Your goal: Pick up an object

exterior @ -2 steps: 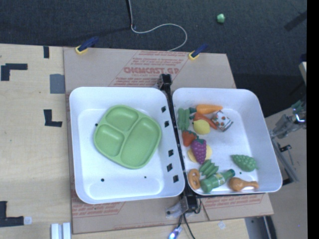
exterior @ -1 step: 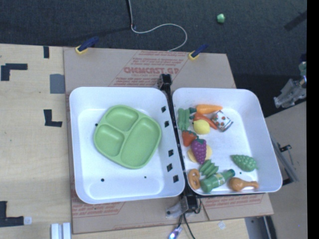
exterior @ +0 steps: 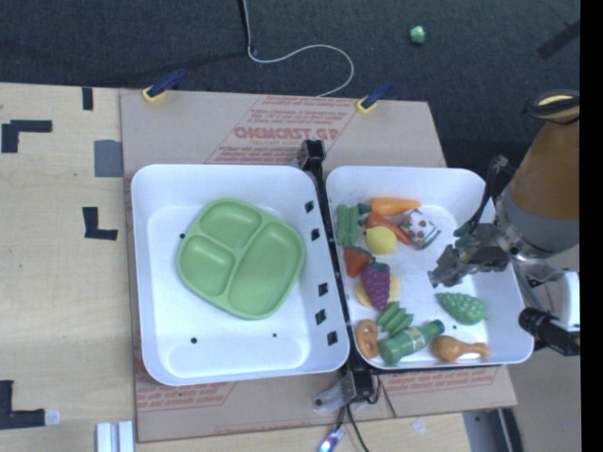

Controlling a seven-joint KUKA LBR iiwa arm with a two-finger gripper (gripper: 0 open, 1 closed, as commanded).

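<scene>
Claw (exterior: 450,269) hangs low at three o'clock in the right bin (exterior: 443,179), grip state impossible to tell, just above the green bumpy toy (exterior: 461,306) at five o'clock; centre over it before descending.

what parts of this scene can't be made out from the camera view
- Claw: dark and blurred against the right bin; whether it grips anything cannot be told.
- Small white toy: too small to identify.
- Toys beneath the purple grapes: overlapped in the pile.
- Arm: cut off by the right edge.
</scene>
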